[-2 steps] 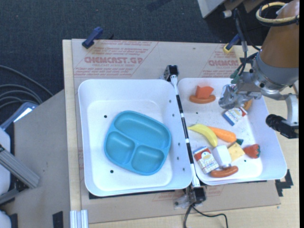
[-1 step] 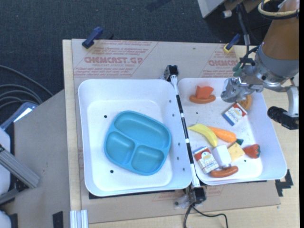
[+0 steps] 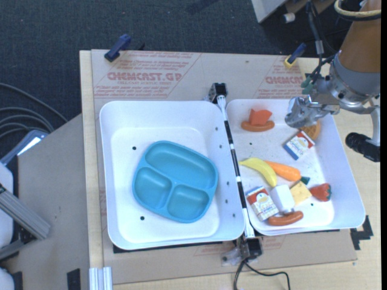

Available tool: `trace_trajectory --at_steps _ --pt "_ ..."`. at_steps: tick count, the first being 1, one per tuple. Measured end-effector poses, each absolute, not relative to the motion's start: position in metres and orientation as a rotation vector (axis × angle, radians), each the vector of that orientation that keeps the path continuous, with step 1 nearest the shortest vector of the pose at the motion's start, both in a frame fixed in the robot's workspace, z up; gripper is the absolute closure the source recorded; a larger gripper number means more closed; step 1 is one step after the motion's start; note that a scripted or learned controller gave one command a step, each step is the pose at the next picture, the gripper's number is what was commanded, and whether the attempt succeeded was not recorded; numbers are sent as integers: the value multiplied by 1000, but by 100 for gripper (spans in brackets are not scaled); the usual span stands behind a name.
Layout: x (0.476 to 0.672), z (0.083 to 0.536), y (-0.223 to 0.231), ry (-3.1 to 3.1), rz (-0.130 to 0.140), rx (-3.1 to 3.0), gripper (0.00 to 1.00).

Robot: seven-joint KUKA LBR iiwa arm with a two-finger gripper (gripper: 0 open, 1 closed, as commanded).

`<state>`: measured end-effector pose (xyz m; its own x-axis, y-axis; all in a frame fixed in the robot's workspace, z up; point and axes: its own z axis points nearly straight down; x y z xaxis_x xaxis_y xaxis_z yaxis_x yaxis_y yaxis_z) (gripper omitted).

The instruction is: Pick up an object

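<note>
The left bin (image 3: 115, 162) bears 1 blue divided plate (image 3: 175, 181), well apart from the work. In the right bin (image 3: 347, 180) the candidates lie clustered: a banana (image 3: 261, 169) touching a carrot (image 3: 284, 171), below them a small red-and-white carton (image 3: 262, 203), a white block (image 3: 282, 196), a sausage (image 3: 285, 219), a cheese wedge (image 3: 300, 193) and a red pepper (image 3: 321, 191). Further back sit an orange hat-shaped toy (image 3: 259, 119) and a blue-and-white carton (image 3: 298, 145). The gripper (image 3: 300, 115) hangs over the bin's far right, just above something tan (image 3: 312, 130); whether its fingers are apart or together I cannot tell. A good pick likely means descending straight onto the tan piece or the blue-and-white carton, both standing apart from neighbours, and centring before closing.
</note>
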<state>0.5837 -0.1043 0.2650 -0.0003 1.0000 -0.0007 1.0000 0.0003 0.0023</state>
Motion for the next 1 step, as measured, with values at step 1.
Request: trace_trajectory --at_steps 1 --pt "538 264 -72 2224 -2 2223 100"
